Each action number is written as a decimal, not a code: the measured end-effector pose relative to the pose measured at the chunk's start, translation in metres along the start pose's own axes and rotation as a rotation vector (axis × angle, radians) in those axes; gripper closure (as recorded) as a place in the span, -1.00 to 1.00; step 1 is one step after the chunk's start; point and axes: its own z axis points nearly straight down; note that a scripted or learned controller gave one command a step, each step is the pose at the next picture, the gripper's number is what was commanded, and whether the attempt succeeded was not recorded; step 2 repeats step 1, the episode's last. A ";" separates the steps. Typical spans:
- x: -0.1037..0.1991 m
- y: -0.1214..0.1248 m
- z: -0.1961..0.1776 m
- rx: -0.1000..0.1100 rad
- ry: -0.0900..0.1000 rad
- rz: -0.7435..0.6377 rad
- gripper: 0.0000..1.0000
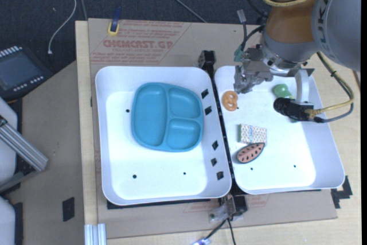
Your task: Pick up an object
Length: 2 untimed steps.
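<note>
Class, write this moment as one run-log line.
tool: above right bin, near orange piece | held: nothing seen | left bin: blue tray

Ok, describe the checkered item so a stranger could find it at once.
Go to the right-hand bin, the one without the blue plate. Near its left wall lies the checkered packet, between the orange pretzel-like piece and the brown oval. It alone is flat, square and pale.

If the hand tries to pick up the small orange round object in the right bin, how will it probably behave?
The orange object looks round and small, so it may roll on the smooth floor of the right bin when nudged. It seems light for its size. It lies near the bin's left wall, which may crowd the hand.
</note>
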 end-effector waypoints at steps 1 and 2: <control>0.051 0.010 0.018 0.002 0.001 -0.001 1.00; 0.051 0.010 0.018 0.002 0.001 -0.001 1.00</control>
